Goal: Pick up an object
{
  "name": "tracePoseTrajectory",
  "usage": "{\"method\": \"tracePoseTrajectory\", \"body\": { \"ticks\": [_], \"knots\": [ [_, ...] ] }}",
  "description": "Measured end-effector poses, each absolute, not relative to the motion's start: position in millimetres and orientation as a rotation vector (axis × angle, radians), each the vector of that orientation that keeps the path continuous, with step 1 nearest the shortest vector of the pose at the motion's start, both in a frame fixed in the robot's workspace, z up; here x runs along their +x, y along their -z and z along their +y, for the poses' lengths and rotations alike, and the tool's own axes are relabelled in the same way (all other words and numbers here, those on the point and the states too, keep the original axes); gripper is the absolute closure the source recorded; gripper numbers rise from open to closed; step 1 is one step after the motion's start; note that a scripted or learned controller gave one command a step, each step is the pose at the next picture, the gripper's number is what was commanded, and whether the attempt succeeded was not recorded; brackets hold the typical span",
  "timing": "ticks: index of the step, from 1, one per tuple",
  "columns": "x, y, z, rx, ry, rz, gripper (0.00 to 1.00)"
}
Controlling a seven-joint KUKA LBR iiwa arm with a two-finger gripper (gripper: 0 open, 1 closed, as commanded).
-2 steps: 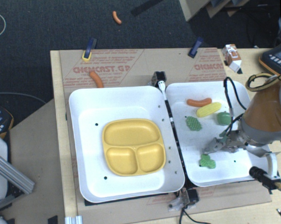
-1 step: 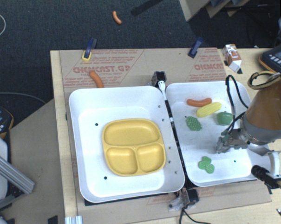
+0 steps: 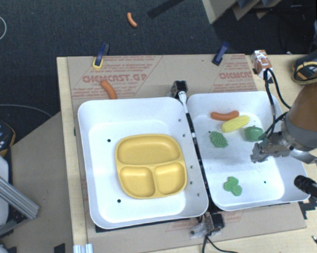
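Over the right-hand shallow white bin [image 3: 271, 189], your hand [image 3: 260, 153] hangs low beside a round green plastic vegetable [image 3: 252, 133]; you cannot tell how it is set. Nothing looks lifted yet, so the whole pick remains, judging by this.

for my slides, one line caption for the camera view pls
Gripper hovers low in right bin near green toy; yellow tray fills left bin.
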State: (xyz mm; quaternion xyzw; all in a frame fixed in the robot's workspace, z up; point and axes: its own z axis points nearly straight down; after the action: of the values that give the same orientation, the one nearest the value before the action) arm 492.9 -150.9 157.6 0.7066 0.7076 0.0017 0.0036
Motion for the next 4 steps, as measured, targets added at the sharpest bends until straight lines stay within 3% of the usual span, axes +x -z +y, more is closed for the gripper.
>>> {"method": "tracePoseTrajectory", "body": {
  "ticks": [2,4],
  "knots": [
    [491.2,-226.3,-158.7,2.217,-0.003,2.219,1.00],
    [504.7,-208.5,-53.0,2.218,-0.001,2.231,1.00]
  ]
}}
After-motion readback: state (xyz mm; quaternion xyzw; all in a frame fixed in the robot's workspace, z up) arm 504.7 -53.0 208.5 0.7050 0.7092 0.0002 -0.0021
